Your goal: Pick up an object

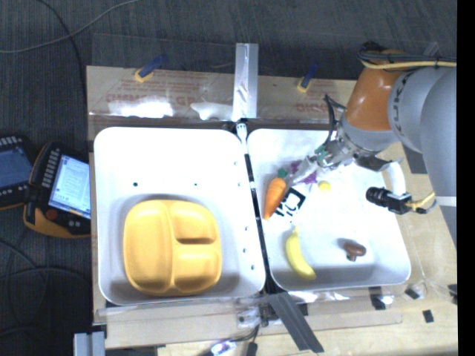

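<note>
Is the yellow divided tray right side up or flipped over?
Cannot tell for sure. The yellow tray lies flat in the left bin; its compartments look domed.

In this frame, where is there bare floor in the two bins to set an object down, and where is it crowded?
Left bin: bare along the far side, above the yellow tray. Right bin: bare patch between the banana, the brown object and the gripper. Crowded near the divider, around the carrot.

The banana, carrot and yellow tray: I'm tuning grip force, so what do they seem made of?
The banana and carrot look like moulded plastic toys: flat colour, smooth skin. The yellow tray looks like hard glossy plastic, with soft highlights on rounded compartment edges. None of this is certain from above.
</note>
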### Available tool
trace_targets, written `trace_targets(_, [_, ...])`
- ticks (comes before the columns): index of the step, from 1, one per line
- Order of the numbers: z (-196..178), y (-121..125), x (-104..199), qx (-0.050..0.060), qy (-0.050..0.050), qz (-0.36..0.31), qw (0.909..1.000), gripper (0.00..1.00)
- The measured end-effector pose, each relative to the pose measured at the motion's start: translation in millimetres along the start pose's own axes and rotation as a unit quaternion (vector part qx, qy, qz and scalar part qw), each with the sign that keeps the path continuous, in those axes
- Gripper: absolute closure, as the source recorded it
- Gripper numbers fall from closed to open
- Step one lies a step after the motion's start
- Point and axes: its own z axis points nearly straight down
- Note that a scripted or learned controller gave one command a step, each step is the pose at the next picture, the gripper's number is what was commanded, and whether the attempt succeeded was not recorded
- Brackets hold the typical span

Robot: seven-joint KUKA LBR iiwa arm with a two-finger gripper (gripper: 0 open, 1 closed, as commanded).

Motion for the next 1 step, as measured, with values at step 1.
trace_targets(1, [-79.9, 49.5, 83.7, 0.001, 0.0, 0.006, 1.0, 1.0])
